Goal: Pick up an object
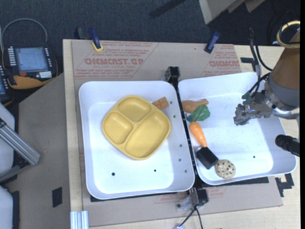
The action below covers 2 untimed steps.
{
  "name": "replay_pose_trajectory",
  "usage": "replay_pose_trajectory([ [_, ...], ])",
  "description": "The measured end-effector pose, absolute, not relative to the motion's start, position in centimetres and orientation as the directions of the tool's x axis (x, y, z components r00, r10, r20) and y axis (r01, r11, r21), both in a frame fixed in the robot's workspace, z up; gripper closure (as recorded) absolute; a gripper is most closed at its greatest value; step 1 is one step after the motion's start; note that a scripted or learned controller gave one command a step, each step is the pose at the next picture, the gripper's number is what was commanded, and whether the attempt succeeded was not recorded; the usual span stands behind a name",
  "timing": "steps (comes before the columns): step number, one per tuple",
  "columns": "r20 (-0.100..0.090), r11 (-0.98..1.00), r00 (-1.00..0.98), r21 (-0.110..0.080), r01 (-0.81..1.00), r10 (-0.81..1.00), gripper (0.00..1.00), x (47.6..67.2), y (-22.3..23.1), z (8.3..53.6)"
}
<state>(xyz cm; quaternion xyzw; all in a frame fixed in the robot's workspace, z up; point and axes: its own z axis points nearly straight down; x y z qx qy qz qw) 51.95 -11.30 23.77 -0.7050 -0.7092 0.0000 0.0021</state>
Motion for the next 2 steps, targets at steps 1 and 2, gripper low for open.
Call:
replay_pose_trajectory([
  [1, 0.002, 0.006, -0.006, -0.002, 1.000, 1.000, 1.00, 51.7, -5.5, 24.4],
  [2, 0.002, 0.001, -0.001, -0.002, 1.000, 1.000, 1.00, 51.3, -0.8, 24.7],
])
